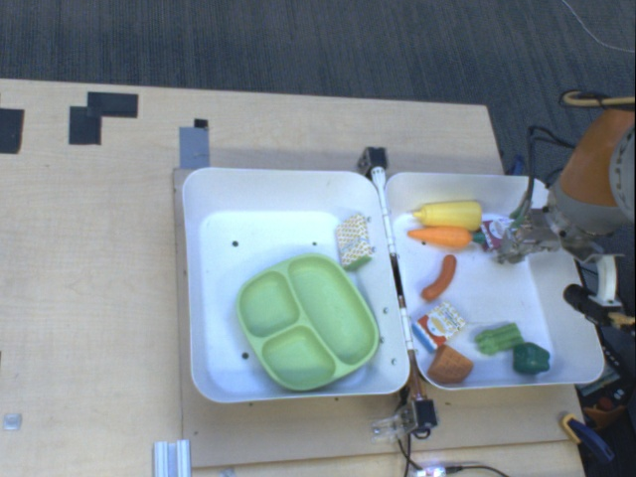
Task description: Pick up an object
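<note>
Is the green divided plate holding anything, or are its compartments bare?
Bare: all three compartments of the green plate show plain green, lying in the left bin.

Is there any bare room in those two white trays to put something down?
Yes: the left bin has bare floor behind the green plate, left of the patterned packet. The right bin is crowded, apart from a patch between sausage and gripper.

Right bin (pixel 566 361): middle floor open. Corn (pixel 448 213) and carrot (pixel 440 236) block far side; sausage (pixel 439 277) sits left of centre; packet (pixel 437 324), bread (pixel 449 365), green vegetables (pixel 512 347) crowd near wall.
</note>
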`<state>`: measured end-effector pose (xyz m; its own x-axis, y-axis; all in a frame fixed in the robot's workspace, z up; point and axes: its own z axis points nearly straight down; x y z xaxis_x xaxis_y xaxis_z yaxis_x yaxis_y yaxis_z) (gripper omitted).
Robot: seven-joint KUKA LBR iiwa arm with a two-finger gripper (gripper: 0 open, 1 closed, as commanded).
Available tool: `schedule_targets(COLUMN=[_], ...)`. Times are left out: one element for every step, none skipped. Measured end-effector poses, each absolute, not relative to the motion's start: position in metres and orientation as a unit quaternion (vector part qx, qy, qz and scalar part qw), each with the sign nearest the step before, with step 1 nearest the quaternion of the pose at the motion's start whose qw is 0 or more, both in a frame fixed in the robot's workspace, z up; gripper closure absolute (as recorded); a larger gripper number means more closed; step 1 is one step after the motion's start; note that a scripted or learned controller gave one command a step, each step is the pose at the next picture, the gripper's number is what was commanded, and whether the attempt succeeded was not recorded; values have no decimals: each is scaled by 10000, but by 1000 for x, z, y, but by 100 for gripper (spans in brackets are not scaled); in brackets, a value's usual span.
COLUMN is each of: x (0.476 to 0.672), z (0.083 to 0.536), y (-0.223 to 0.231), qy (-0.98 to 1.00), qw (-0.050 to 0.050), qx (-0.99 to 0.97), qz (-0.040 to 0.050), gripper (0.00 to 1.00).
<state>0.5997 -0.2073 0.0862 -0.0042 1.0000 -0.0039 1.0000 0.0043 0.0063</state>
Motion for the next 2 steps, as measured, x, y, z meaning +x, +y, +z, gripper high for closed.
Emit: schedule_targets(x=[600,567], z=[85,86], y=[-203,-146], qy=[7095,7093], qw=[-1,18], qx=[7047,7049], qz=[24,19], gripper=[0,0])
